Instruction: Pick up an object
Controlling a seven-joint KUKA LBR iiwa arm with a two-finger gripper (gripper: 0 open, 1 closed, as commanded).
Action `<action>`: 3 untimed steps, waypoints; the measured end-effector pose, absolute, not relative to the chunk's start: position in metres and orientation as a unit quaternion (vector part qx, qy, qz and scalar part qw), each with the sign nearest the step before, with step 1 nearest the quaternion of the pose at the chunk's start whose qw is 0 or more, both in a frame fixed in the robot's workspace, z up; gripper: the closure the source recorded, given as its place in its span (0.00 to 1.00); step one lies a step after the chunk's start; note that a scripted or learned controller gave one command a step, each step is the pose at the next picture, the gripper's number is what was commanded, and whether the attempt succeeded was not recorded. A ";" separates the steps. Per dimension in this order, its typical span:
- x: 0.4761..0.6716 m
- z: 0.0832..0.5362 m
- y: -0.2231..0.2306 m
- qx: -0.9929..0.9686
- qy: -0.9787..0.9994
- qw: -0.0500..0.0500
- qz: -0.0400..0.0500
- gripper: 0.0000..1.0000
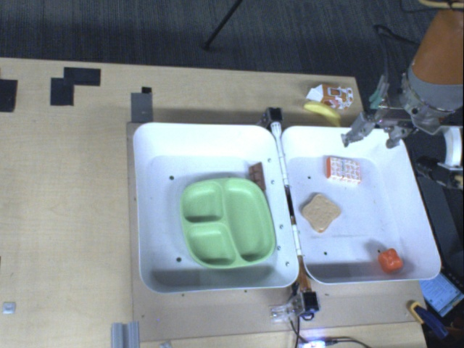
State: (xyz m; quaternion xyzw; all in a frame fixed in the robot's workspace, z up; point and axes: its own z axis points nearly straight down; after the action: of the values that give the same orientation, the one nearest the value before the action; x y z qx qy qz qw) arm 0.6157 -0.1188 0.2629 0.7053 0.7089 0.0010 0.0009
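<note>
on a wooden tabletop, two white bins sit side by side. nearest, in the right bin, an orange block — then a tan bread slice and a patterned box. the left bin holds a green divided tray. farthest, the jaws hang released and empty over the right bin's rear rim.

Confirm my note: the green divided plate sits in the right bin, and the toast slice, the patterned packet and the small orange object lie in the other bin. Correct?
Not quite. The camera view shows the green divided plate in the left bin. The toast slice, the patterned packet and the small orange object lie in the other bin, the right one.
</note>
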 end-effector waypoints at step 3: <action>0.670 0.125 -0.183 0.706 0.708 0.002 0.001 1.00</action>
State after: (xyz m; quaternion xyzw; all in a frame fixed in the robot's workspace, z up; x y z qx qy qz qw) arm 0.6696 -0.1826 0.1255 0.7059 0.7083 0.0011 0.0024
